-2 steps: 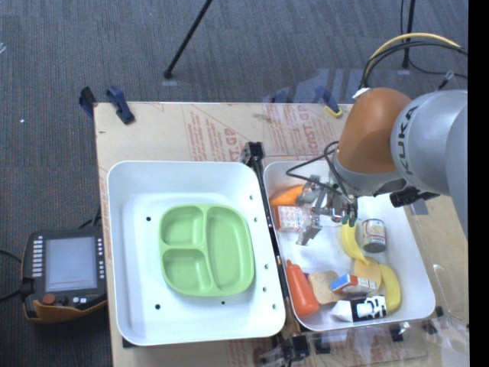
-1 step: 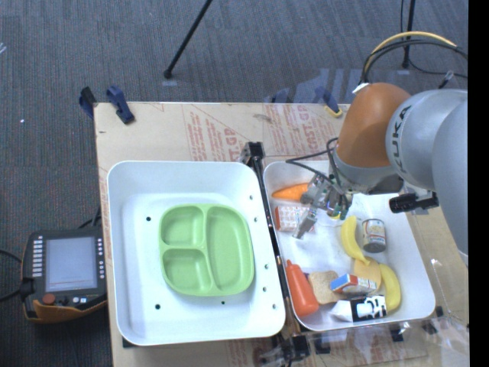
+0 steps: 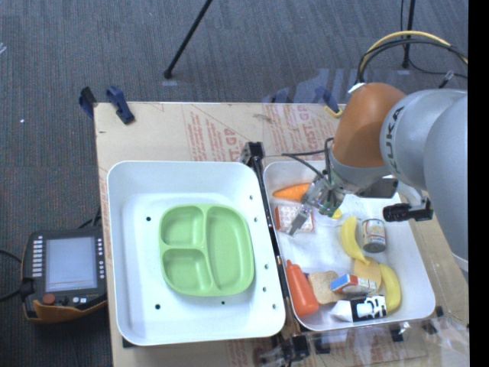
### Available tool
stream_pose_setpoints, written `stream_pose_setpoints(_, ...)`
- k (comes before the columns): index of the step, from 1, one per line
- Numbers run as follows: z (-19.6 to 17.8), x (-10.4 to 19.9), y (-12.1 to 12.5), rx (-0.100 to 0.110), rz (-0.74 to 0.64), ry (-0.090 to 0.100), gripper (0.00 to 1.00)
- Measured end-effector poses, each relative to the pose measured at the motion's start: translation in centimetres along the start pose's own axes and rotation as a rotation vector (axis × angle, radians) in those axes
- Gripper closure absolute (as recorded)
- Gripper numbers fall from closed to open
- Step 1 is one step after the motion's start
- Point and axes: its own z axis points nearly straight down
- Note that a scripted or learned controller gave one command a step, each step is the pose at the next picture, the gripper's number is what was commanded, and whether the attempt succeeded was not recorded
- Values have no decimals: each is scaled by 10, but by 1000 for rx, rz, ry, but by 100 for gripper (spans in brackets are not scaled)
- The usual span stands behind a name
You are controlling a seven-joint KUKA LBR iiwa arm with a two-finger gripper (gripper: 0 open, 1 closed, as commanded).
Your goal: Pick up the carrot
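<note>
Hovering beside the carrot (image 3: 293,192) (right bin), the jaws' opening cannot be told.

The grey arm (image 3: 428,144) reaches in from the right, its orange band (image 3: 367,125) bulging just above the wrist. From there the wrist angles down and to the left. The gripper (image 3: 302,219) points down-left, its two fingers (image 3: 298,222) set slightly apart.

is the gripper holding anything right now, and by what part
Cannot be told: the gripper hangs in the right bin, just below the carrot, over a small packet.
</note>
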Motion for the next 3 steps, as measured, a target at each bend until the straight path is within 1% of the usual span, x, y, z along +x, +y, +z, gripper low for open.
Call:
stream_pose_setpoints(1,1,0,-7,-8,254,-13,0)
stream_pose_setpoints(2,-9,1,-4,-8,246,-14,100)
stream_pose_setpoints(3,2,45,-35,-8,187,-13,100)
